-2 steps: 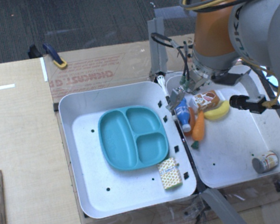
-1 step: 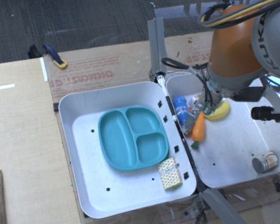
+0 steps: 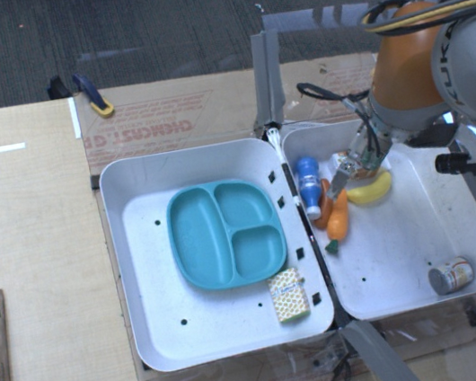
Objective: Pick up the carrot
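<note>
The orange carrot (image 3: 338, 218) lies in the right bin (image 3: 408, 274) near its left wall, beside a blue bottle (image 3: 310, 183). My gripper (image 3: 351, 171) hangs just above and to the right of the carrot's upper end, over a yellow banana (image 3: 373, 190). The carrot rests on the bin floor, and I see nothing between the fingers. The arm's orange band and grey wrist reach in from the upper right.
A teal divided plate (image 3: 225, 233) and a small patterned sponge (image 3: 289, 295) sit in the left bin (image 3: 153, 328). A small tin can (image 3: 451, 276) lies in the right bin's front right corner. A clamp (image 3: 94, 96) rests on the bench at the back.
</note>
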{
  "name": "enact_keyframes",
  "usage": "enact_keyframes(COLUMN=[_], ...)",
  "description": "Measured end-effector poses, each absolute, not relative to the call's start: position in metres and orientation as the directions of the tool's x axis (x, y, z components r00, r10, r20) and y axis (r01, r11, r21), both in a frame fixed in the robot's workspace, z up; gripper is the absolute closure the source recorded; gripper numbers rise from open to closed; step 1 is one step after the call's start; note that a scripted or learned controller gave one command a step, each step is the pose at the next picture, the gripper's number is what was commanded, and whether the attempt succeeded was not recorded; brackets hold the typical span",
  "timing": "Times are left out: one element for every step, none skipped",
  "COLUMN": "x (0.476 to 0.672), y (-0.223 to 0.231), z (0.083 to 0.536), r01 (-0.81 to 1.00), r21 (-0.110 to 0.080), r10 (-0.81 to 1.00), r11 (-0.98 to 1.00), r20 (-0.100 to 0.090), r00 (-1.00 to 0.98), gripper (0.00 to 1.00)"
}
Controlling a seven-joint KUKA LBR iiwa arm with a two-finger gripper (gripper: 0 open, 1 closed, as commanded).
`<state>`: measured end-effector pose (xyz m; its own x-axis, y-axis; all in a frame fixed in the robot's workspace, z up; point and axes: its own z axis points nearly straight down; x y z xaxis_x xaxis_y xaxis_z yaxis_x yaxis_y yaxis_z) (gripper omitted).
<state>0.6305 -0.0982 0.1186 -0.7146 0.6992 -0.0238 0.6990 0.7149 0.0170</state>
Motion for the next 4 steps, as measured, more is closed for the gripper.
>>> enact_keyframes(x=[0.609, 0.614, 0.599, 0.53], y=[-0.11, -0.123, -0.109, -0.108], z=[0.113, 0.206, 0.12, 0.12], r01=[0.259, 0.663, 0.79, 0.651], r21=[0.004, -0.001, 0.012, -0.002], r10=[0.259, 0.663, 0.79, 0.651], r11=[0.966, 0.748, 0.613, 0.759], r20=[-0.059, -0.001, -0.014, 0.003], r00=[-0.964, -0.748, -0.612, -0.759], gripper=[0.0, 0.0, 0.0, 0.0])
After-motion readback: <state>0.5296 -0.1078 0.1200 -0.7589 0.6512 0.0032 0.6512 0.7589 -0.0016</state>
